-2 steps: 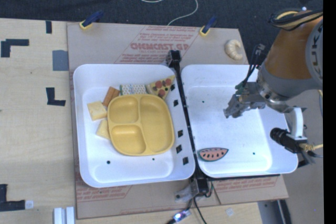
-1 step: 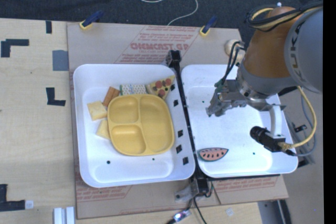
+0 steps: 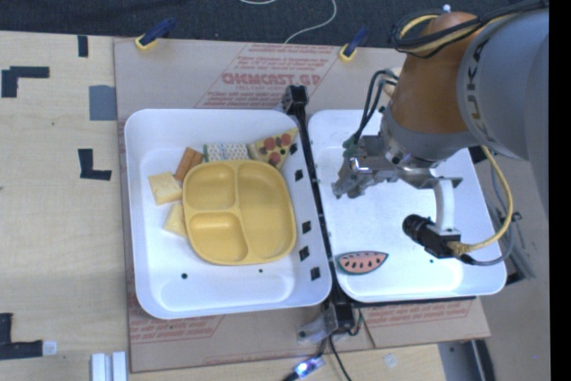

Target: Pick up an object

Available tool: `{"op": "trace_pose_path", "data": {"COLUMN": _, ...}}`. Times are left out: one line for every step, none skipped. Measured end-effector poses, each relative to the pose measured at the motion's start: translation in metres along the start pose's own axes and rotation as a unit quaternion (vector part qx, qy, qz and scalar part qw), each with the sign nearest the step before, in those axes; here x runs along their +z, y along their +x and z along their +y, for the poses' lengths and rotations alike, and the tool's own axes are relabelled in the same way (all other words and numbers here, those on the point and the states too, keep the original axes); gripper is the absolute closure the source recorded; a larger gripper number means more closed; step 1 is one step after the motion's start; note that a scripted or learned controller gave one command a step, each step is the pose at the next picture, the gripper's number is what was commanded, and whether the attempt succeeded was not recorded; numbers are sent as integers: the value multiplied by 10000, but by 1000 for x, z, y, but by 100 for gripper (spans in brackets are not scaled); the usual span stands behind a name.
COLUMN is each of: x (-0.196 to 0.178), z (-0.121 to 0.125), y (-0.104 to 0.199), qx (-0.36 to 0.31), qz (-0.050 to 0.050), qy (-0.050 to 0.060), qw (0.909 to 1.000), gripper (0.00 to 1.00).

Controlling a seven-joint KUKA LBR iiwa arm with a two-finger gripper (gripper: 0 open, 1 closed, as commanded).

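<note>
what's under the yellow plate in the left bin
Poking out from under the yellow plate: a tan cracker-like piece, a brown strip and a pizza-slice toy. How much more lies beneath it is hidden.

2 bins sit side by side on the surface [image 3: 53, 219], touching along their inner walls. In the left bin [image 3: 143, 263] a divided plate [image 3: 239, 211] lies near the middle, with small food pieces [image 3: 166, 188] tucked against its left and far edges. My pincer [image 3: 346, 185] hangs over the right bin [image 3: 482, 281], near its left wall. A watermelon slice [image 3: 361, 262] lies in that bin's near left corner, in front of my pincer.
</note>
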State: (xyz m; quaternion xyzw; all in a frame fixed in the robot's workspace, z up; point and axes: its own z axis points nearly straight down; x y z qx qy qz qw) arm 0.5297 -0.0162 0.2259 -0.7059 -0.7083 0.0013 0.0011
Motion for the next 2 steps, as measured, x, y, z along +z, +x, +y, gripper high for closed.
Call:
{"op": "trace_pose_path", "data": {"x": 12, "z": -8, "y": 1, "qx": 10, "qz": -3, "qy": 2, "qw": 10000, "gripper": 100}}
{"op": "trace_pose_path", "data": {"x": -5, "z": -1, "y": 0, "qx": 11, "qz": 1, "qy": -10, "qw": 10000, "gripper": 100}}
